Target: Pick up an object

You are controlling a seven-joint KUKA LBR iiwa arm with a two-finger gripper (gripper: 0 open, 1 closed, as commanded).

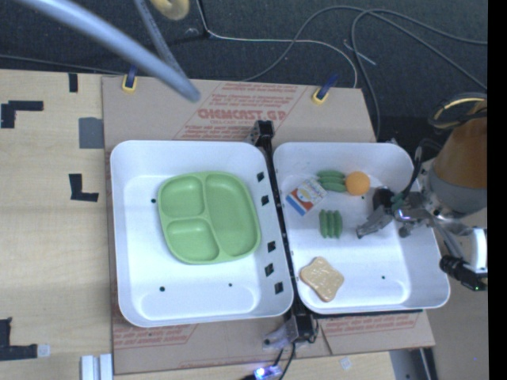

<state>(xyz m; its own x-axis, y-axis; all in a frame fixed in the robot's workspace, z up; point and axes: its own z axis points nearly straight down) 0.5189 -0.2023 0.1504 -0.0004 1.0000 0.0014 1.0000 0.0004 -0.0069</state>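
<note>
The right bin (396, 291) holds a small white carton with red and blue print (305, 197), two green vegetable pieces (331, 180) (330, 224), an orange ball (358, 183) and a tan toast slice (321, 279). My gripper (374, 222) hangs at the right side of this bin, just right of the lower green piece and below the orange ball. Nothing shows between its dark fingers. The arm's wrist with the orange band (463, 161) stands over the bin's right rim.
The left bin (127, 212) holds a green divided plate (208, 216). A black divider clip line (273, 212) runs between the two bins. Cables lie on the dark floor behind the bench. A grey pole (95, 24) crosses the upper left.
</note>
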